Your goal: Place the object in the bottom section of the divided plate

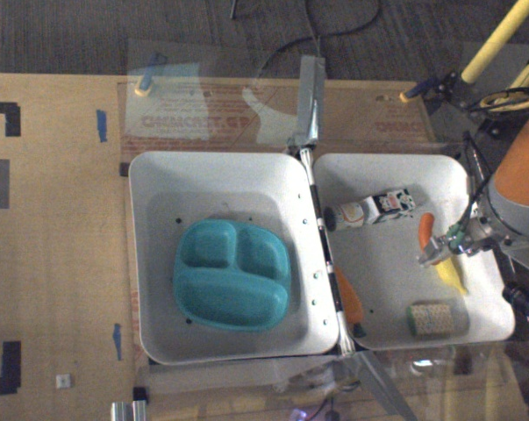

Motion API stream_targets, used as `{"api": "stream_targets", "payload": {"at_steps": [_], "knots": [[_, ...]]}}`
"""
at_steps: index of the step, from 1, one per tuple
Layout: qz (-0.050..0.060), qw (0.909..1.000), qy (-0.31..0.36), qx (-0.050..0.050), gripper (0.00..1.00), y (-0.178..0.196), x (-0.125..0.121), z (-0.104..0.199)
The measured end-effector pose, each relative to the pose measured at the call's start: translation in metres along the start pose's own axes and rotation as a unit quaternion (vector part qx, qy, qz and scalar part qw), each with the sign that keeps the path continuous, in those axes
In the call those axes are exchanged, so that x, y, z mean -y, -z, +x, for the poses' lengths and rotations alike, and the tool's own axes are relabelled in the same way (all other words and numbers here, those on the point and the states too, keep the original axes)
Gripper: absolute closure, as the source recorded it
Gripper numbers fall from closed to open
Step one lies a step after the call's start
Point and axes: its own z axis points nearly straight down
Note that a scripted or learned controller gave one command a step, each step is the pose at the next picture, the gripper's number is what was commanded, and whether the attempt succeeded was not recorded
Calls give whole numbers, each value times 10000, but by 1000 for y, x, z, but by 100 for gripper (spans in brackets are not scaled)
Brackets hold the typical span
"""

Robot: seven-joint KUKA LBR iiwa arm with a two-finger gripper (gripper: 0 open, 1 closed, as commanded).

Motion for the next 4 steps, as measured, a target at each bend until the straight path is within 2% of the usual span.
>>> {"api": "stream_targets", "payload": {"at_steps": [1,2,3,4], "knots": [[-4,9955,952,7,100,32,-5,53],[10,9965,836,-4,100,-13,-21,136],[2,9969,791,1,100,-13,-81,211],[11,10000,59,0,100,43,-65,301]]}}
